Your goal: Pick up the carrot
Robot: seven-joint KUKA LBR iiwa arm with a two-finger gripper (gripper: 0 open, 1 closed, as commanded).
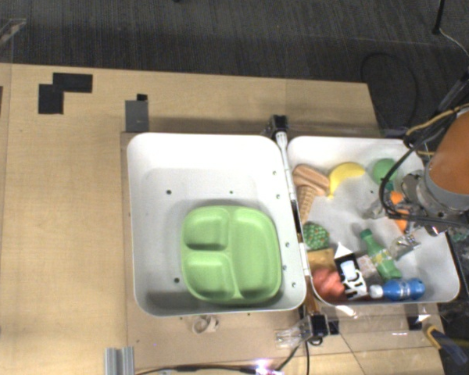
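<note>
The carrot (pixel 398 201) shows as small orange patches in the right bin (pixel 445 283), mostly hidden beneath the wrist. My gripper (pixel 401 214) hangs low right over it, near the bin's right side, under the grey wrist and its orange band (pixel 463 159). The wrist and cables hide how the gripper meets the carrot.
The right bin also holds a bread roll (pixel 311 180), a yellow lemon (pixel 347 174), a green ball (pixel 384 168), a green bottle (pixel 380 257), a blue bottle (pixel 399 290), a red item (pixel 327 281) and a black-and-white box (pixel 350 275). A green divided plate (pixel 233 252) lies in the left bin (pixel 164 170).
</note>
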